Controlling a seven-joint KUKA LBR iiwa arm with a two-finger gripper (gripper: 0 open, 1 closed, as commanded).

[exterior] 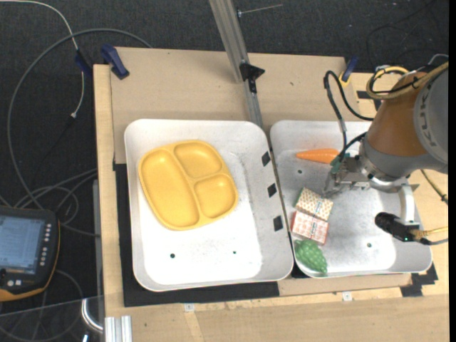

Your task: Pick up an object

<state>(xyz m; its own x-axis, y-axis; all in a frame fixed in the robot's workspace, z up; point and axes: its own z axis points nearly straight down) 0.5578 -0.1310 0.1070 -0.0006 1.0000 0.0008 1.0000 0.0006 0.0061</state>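
A: Start from the left. What lies in the left bin (pixel 142 262)?

B: A yellow divided plate (pixel 188 184), flat, toward the back-left of that bin. It is wide and shallow, and I judge it a poor thing for two fingers to pinch.

A: And the right bin (pixel 399 258)?

B: Take the patterned box (pixel 312 216) as the mark. It lies near that bin's left wall. A green object (pixel 311 256) touches its near end, right against the bin's front-left corner. An orange carrot (pixel 318 156) lies behind the box, apart from it. The gripper (pixel 343 179) hangs just to the right of the box and just in front of the carrot's right end.

A: Is it holding anything?

B: I see nothing between its fingers. How far they are parted I cannot tell; the wrist blocks most of them.

A: So how should the pick be done well?

B: I would go for the carrot or the box, both close to the gripper. For the carrot, close across its narrow width, near the thick end. For the box, grip its short sides and keep clear of the green object, which sits too tight in the corner for a clean descent.
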